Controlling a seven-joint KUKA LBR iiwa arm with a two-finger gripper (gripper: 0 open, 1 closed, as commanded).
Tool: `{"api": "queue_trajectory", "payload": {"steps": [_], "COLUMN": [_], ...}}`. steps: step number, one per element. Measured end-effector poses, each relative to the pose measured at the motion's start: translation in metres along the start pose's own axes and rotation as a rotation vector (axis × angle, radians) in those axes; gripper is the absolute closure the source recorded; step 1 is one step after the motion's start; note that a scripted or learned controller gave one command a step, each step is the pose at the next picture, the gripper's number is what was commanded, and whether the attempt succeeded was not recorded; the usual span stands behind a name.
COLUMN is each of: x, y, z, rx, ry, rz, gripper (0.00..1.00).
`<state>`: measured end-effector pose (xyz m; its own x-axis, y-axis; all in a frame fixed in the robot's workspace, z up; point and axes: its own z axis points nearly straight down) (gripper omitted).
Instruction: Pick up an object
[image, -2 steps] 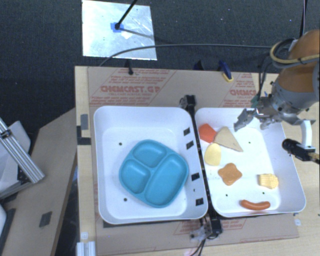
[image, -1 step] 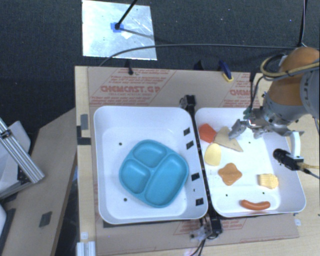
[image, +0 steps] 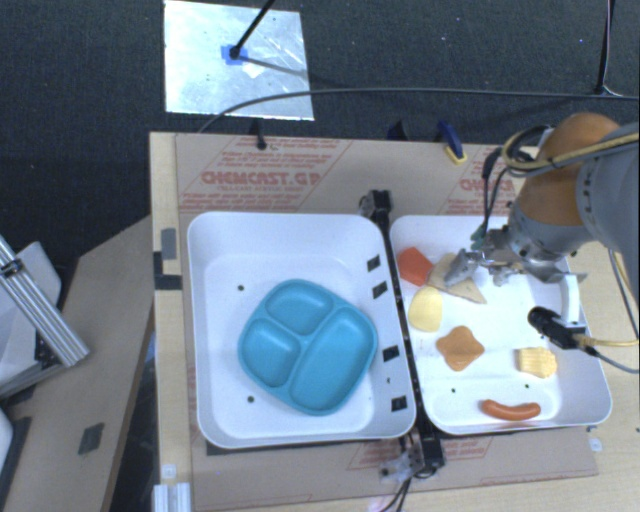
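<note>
- The gripper (image: 462, 268) sits low in the right bin (image: 600, 395); its grasp I cannot tell.
- Beside it lies a pale tan wedge (image: 470, 291) (cheese-like), just above the yellow lump (image: 425, 309).

Robotics lab, not a home or shop. A grey arm (image: 590, 190) with an orange band is reaching in over a bench (image: 260, 165) that is lying under brown protective paper printed with a maker's name. Two shallow white bins (image: 210, 290) are sitting side by side on it, joined by black clips (image: 382, 290). Cables (image: 400, 95) are trailing across dark carpet (image: 70, 100) past the bench's far edge, and aluminium framing (image: 40, 310) is standing off its left edge. Toy food pieces (image: 460, 347) are lying in the right bin.
</note>
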<state>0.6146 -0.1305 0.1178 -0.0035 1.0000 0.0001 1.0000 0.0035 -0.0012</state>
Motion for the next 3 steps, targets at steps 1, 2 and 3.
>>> {"api": "queue_trajectory", "payload": {"steps": [1, 2, 3], "x": [0.0, 0.0, -0.004], "y": [0.0, 0.002, 0.005], "z": [0.035, 0.022, -0.043], "rx": [-0.001, -0.005, -0.009], "ry": [0.0, -0.001, -0.002], "rz": [0.002, 0.002, 0.0], "gripper": [0.0, 1.0, 1.0]}}
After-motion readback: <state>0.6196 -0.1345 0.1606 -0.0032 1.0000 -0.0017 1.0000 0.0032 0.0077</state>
